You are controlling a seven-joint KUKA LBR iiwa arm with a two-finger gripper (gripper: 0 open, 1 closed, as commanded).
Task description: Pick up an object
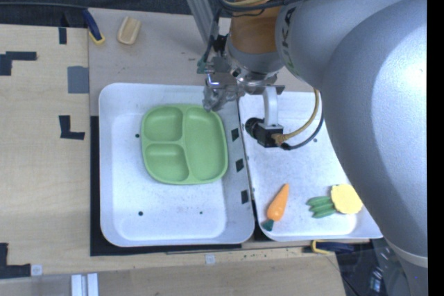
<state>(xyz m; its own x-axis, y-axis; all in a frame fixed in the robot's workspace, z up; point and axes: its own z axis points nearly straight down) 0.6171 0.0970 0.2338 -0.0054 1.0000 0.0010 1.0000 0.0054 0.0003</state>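
The gripper [214, 99] hovers at the far rim of the green divided plate [184, 143] in the left bin [118, 170]; finger state cannot be told. A clean pick likely needs the rim squarely between them.

Grey arm [361, 80] — wrist bent downward

High slanted view (fixed) over both bins [114, 149]
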